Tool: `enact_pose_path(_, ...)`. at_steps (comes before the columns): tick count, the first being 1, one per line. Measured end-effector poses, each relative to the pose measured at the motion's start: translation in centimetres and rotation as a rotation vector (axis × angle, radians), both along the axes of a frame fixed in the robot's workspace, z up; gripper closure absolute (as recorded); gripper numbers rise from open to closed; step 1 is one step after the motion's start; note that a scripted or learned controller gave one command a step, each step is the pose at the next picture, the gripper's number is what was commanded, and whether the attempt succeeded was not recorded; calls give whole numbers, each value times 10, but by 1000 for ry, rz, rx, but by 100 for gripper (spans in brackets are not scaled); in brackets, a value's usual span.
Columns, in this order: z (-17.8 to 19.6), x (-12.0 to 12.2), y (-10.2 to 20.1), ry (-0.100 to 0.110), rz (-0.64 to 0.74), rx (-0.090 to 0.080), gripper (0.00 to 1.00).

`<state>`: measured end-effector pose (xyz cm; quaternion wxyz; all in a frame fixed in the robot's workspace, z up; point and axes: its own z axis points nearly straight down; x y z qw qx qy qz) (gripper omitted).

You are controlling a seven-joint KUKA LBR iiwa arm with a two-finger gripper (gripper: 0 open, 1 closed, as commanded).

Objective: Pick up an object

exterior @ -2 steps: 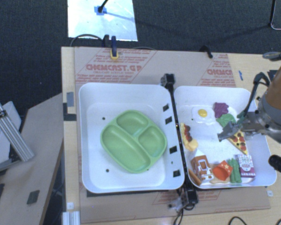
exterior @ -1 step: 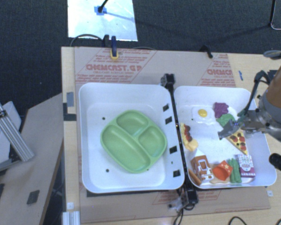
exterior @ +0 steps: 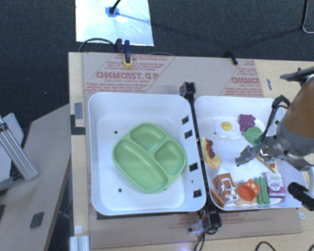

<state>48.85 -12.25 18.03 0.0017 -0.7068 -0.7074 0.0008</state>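
Right now the gripper (exterior: 247, 156) is hovering low over the right bin (exterior: 209, 106), its opening too blurred for me to tell, and with the toy food crowding around it, it is risking nudging the green piece (exterior: 253, 134) aside or closing on nothing.

The bench (exterior: 162, 69) bears two white bins (exterior: 102, 156) side by side.

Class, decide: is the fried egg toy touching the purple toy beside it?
Apart. The camera view shows bare white bin floor between the fried egg toy and the purple toy.
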Motion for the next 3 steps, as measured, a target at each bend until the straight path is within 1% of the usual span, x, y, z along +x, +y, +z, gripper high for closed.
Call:
enact_pose_path(1,-54,6,9,0,1,1,0)
enact_pose_path(2,-97,6,9,-4,-1,-1,0)
enact_pose_path(3,-85,7,9,-7,1,-1,100)
